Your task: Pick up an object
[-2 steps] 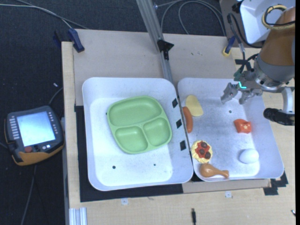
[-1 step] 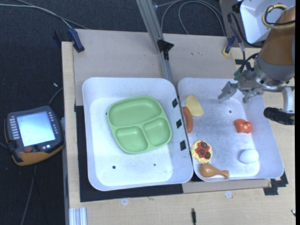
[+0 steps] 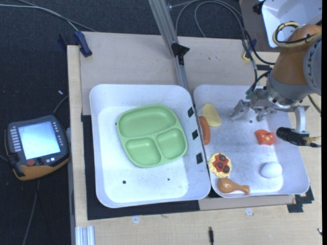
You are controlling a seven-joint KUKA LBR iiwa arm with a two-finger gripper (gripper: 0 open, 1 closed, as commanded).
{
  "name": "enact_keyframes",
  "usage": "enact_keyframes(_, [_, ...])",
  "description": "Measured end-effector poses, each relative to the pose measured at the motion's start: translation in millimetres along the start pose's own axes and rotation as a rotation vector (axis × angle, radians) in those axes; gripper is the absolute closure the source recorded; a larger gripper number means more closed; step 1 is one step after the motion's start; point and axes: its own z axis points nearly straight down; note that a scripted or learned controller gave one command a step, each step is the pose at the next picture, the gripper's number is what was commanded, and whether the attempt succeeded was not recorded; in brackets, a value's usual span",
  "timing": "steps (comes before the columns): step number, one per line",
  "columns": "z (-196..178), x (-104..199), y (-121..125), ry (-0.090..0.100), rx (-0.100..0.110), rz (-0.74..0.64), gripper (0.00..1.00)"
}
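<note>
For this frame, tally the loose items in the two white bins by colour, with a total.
Green: 1, the divided plate in the left bin.
Yellow: 1, a toy chip in the right bin.
Yellow and red: 1, a mini pizza.
Orange-red: 2, a sausage and a small red piece.
White: 1, an egg.
Tan: 1, a drumstick.
Total: 7
</note>
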Motion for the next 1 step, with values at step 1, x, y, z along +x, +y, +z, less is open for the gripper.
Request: enact_keyframes(1, [49.4,0.6,0.4,0.0,-0.003,0.0,0.0])
